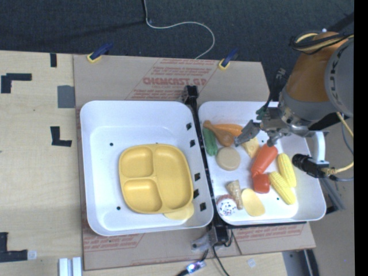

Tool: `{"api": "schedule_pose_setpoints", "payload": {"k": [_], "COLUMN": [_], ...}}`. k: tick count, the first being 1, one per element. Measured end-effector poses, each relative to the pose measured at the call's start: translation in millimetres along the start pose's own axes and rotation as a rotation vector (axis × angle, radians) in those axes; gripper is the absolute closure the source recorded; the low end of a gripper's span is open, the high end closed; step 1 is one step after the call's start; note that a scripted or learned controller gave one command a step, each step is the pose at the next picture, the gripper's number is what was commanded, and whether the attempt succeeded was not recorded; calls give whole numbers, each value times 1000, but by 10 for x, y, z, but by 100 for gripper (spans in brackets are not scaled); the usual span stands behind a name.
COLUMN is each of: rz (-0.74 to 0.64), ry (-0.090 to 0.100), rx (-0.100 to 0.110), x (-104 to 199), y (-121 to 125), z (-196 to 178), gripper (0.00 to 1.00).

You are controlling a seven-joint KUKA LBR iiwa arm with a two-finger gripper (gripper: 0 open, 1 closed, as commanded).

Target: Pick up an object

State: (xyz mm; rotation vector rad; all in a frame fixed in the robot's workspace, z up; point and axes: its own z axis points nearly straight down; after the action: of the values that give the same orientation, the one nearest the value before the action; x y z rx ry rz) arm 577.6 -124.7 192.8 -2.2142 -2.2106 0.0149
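Over the right bin [310, 214], the claw [260, 132] is hovering with fingers spread, gripping nothing, just above the orange carrot [225, 130] and red pepper [264, 160].

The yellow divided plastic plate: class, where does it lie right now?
The yellow divided plastic plate lies in the left white bin, toward its front, overlapping a pale yellow flat piece at its lower right, with the black divider clips to its right.

Wooden bench [34, 171] with cardboard sheet [167, 79] beside dark carpet [69, 10].
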Motion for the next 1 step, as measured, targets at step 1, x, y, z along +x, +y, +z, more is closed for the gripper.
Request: {"api": "schedule_pose_setpoints", "payload": {"k": [1], "rz": [-3], "ry": [-2], "rx": [-14], "x": [2], "y": [30], "z": [-80], "gripper": [0]}}
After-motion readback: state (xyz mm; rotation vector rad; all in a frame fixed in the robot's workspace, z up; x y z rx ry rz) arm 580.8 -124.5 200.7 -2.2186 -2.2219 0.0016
